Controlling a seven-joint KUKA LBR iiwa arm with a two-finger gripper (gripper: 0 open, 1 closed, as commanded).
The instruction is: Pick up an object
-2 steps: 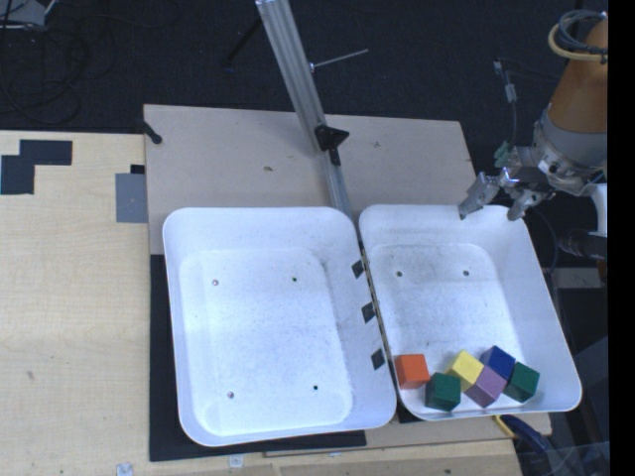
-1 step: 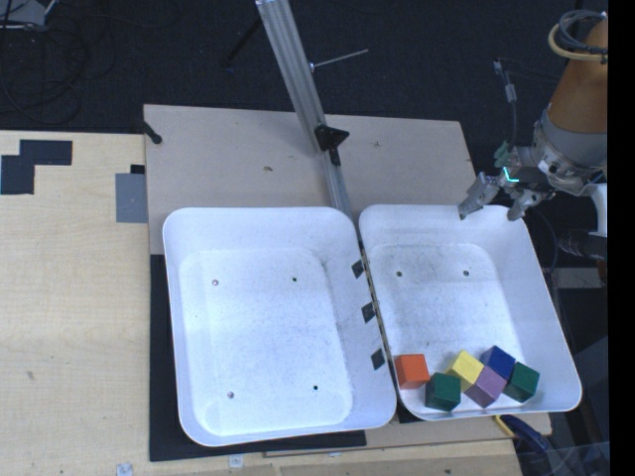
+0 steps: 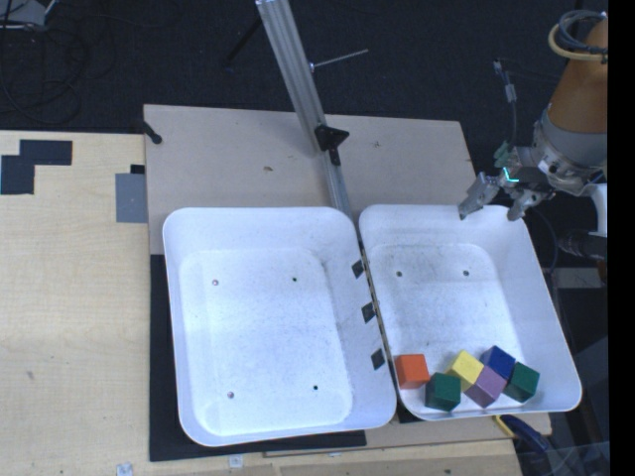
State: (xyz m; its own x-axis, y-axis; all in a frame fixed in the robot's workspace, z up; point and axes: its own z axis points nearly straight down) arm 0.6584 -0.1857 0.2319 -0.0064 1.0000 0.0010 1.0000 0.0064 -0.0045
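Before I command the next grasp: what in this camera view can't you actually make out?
- Gripper, above the right bin's far rim: too small and blurred to read the finger gap.
- Arm: cut off by the frame's right side.
- Blocks in the near right corner: the purple block is crowded by the yellow and blue ones, so touching or stacked is unclear.
- Yellow item under the near rim: mostly hidden.

Two bins sit side by side in the lower middle of the frame, the left bin (image 3: 263, 325) touching the right bin (image 3: 461, 296) along their shared edge. A cluster of blocks (image 3: 466, 377) lies in the right bin's lower right corner. The gripper (image 3: 494, 196) hangs over that bin's upper right rim. A metal rail (image 3: 298, 87) slants up from between the bins toward the top.
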